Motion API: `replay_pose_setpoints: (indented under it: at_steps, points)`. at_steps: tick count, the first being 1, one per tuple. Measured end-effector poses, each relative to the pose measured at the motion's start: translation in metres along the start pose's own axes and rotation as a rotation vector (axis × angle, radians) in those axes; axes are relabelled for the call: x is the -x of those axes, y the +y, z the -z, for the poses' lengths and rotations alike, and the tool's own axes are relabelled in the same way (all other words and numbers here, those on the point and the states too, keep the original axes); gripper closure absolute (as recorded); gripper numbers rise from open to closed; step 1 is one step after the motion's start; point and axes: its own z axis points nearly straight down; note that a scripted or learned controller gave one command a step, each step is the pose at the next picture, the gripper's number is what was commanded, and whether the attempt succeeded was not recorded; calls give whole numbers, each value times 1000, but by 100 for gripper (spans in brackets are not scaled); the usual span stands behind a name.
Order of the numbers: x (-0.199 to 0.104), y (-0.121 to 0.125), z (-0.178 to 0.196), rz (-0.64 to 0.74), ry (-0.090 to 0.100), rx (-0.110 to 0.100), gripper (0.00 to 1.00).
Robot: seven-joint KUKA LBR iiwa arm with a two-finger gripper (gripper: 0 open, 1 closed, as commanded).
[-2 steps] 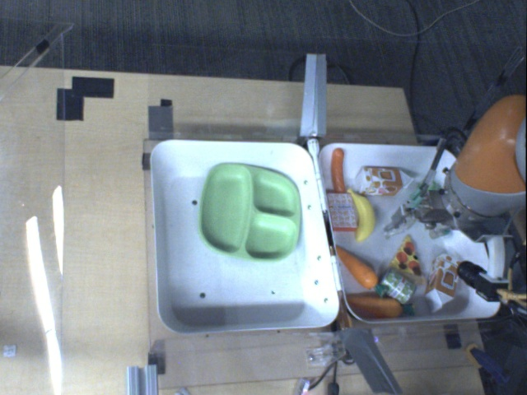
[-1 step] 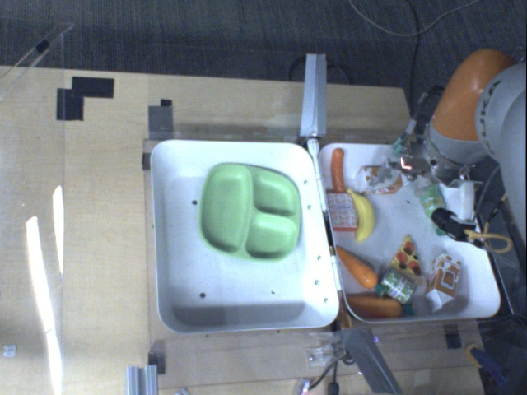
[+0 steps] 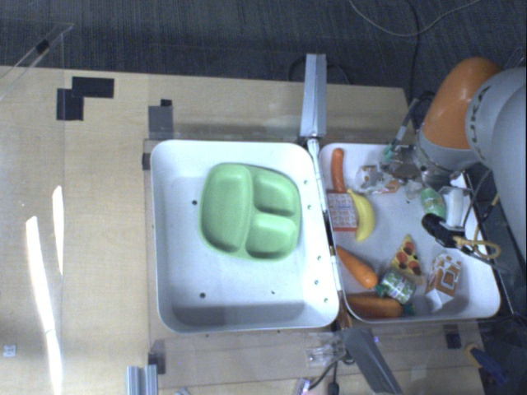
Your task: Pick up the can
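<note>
The gripper (image 3: pixel 387 174) hangs low at the right bin's (image 3: pixel 486 303) far edge, too blurred to tell its grasp. The can (image 3: pixel 397 285) lies near the front edge, beside a carrot (image 3: pixel 356 268).

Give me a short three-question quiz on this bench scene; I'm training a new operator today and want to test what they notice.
1. True or false: the green divided tray lies in the left bin.
2. Which bin holds the can? A) left bin B) right bin
3. Fill in: the banana lies beside a ____ carrot in the same bin.

Key
1. True.
2. B; the can lies on its side near that bin's front edge, between two carrots.
3. Orange.

The arm's gripper hovers over the right bin's far end, apart from the can.
</note>
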Motion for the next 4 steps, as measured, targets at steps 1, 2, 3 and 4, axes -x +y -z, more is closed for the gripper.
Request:
replay_pose_setpoints:
  at_steps: [1, 2, 3, 4]
  points:
    - [-8, 2, 14, 6, 15, -2, 100]
    - [-7, 2, 14, 6, 13, 1, 0]
    - [15, 2, -16, -56, 5, -29, 0]
    - [12, 6, -5, -49, 4, -14, 100]
